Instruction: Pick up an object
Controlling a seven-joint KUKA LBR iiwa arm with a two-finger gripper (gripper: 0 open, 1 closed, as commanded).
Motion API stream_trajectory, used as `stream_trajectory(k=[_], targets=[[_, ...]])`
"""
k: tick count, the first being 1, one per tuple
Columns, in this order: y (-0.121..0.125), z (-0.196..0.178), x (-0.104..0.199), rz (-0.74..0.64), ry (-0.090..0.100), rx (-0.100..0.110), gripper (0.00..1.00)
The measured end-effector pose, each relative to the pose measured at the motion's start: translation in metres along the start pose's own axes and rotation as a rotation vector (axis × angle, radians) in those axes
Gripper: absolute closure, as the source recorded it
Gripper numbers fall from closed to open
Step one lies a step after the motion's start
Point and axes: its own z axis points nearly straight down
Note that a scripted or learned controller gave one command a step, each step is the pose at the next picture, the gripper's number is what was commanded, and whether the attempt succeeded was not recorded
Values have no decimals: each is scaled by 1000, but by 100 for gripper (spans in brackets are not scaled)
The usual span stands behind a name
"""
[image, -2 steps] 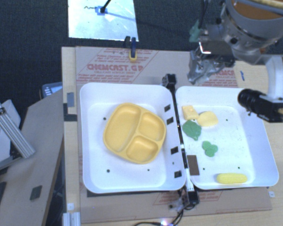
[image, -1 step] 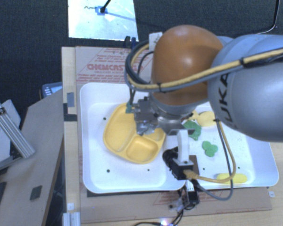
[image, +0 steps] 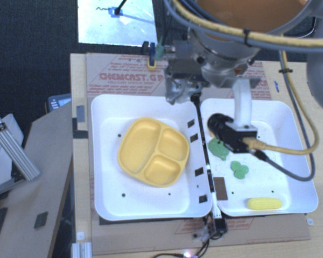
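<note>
Your gripper [image: 182,94] hangs over the left bin's [image: 105,198] far rim, beside the divider [image: 203,149]; wide or narrow, you cannot tell. A yellow divided plate [image: 153,151] lies in that bin. In the right bin [image: 296,138] lie green pieces [image: 219,148] and a yellow oblong [image: 264,203].

The things we see for picking
A yellow divided plate [image: 153,151] lies flat in the left bin [image: 105,160]; a green piece [image: 219,148], a smaller green piece [image: 239,170] and a yellow oblong [image: 264,203] lie in the right bin [image: 297,160].
</note>
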Motion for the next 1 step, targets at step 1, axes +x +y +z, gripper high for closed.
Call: stream_trajectory(k=[1], targets=[[0, -34, 32, 0, -5, 14, 100]])
